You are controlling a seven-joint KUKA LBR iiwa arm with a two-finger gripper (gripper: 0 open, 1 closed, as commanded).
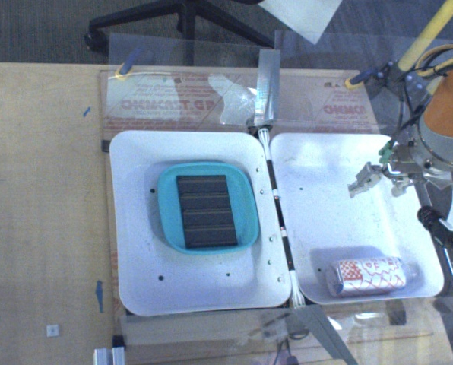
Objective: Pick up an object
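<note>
My surface (36, 204) is pale wood, marked with a few small blue tape scraps (99, 295). Beyond its far edge lies dark grey carpet (29, 14), where the black star base of an office chair (188, 17) stands. A sheet of white paper (306, 2) hangs near it. The light is even and soft.

The arm (445, 116) is cut off by the picture's right edge, near the desk's far right corner. The print on the can (367, 275) is too small to read.
</note>
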